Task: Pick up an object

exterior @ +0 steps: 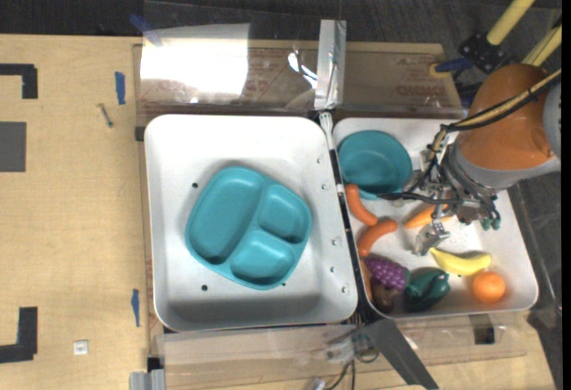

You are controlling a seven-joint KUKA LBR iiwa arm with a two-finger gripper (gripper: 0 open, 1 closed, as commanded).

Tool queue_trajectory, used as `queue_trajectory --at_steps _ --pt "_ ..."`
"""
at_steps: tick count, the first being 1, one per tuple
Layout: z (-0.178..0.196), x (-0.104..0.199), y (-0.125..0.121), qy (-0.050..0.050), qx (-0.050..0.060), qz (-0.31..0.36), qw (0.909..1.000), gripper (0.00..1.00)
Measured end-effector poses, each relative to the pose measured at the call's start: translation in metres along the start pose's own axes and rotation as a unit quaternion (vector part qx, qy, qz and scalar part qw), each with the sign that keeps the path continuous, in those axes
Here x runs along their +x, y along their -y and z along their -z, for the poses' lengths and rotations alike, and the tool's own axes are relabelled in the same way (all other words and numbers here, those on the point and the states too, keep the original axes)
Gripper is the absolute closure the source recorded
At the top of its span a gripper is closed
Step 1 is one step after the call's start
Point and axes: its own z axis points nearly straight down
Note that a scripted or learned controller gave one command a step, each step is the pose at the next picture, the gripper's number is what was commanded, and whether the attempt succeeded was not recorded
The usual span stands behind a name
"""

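Counter (62, 201) carries two bins; we take the right bin (522, 254) as our landmark. The arm (508, 125) hangs over its middle, jaws (442, 223) low among the toys, so we judge the reach under way; whether they are open or grip anything we cannot tell. The banana (459, 261) lies just below them, the orange (489, 287) toward the near right corner, crowded close to the wall.

- Left bin (169, 156): teal divided plate (248, 226).
- Right bin (522, 268): teal bowl (375, 161), carrots (368, 217), grapes (385, 273), banana (459, 261), orange (488, 287).
- Gripper (434, 228) above the banana.
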Motion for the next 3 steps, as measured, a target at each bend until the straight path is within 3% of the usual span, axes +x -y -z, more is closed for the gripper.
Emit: queue_trajectory --at_steps 1,2,3 --pt "-0.010 0.041 0.013 0.006 -0.001 -0.023 0.9997 0.00" --pt "0.003 0.036 0.013 0.013 0.000 -0.023 0.9997 1.00" --pt "0.136 0.030 -0.062 0.009 -0.002 -0.069 0.9976 1.00"
